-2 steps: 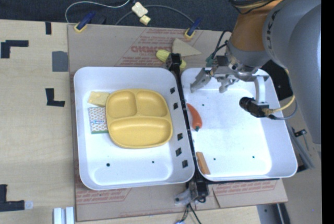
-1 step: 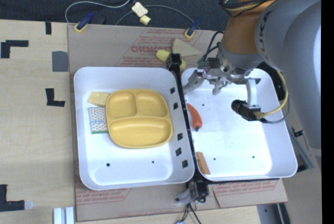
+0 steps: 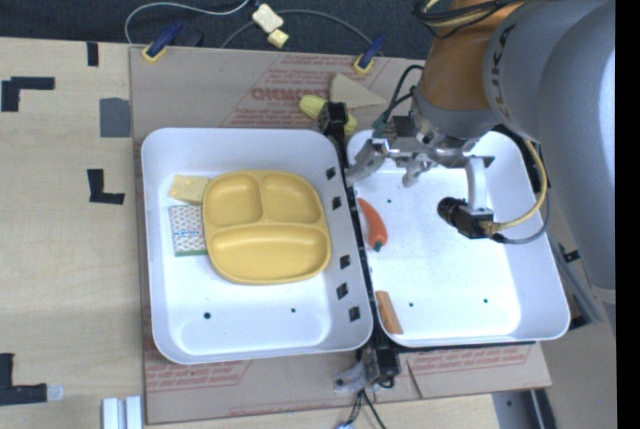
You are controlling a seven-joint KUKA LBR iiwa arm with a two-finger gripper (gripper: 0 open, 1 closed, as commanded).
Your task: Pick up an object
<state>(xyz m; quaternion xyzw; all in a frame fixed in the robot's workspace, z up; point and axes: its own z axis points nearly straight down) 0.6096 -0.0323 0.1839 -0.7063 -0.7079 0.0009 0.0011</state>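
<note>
Gripper low, apparently empty

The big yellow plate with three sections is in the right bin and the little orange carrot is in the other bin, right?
Not quite. The camera view shows the yellow plastic divided plate in the left white bin, not the right one. The small orange carrot-shaped toy does lie in the other bin, the right white bin.

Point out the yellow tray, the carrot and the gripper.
yellow tray [image 3: 268, 239]: camera view, on the floor of its large front compartment.
carrot [image 3: 373, 223]: camera view, on the middle of its orange body.
gripper [image 3: 388, 165]: camera view, midway between its fingertips.
</note>
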